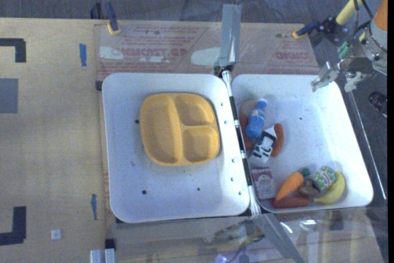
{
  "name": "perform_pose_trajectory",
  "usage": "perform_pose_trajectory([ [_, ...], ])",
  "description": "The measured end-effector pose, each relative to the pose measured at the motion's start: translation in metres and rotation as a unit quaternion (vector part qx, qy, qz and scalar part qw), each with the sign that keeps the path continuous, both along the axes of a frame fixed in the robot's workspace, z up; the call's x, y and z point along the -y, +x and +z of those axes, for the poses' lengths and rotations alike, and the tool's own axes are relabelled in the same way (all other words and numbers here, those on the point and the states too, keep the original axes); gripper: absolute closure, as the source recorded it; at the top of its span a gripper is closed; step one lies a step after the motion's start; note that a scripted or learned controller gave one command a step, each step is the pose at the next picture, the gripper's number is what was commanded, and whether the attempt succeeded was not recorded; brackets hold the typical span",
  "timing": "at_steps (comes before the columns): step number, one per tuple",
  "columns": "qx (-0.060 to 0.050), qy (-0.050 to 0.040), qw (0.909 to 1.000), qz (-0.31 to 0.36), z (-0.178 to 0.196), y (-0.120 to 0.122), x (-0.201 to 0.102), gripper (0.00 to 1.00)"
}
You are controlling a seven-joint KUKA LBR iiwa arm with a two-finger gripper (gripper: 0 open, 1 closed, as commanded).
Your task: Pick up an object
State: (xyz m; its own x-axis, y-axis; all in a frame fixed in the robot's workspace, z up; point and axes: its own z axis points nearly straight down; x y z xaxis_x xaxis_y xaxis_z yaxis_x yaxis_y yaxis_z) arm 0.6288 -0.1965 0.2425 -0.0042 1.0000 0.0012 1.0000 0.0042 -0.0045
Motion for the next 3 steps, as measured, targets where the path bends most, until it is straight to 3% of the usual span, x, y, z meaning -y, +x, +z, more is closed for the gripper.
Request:
perform_pose_trajectory([
  [1,0.002,-0.0001,0.9959,0.09,-0.1508,-0.0273,-0.0499,0.0],
  [2,0.002,0.0003,0.996,0.09,-0.1435,-0.0268,-0.049,1.0],
  [3,0.002,0.0003,0.9959,0.09,-0.1436,-0.0268,-0.0489,0.0],
])
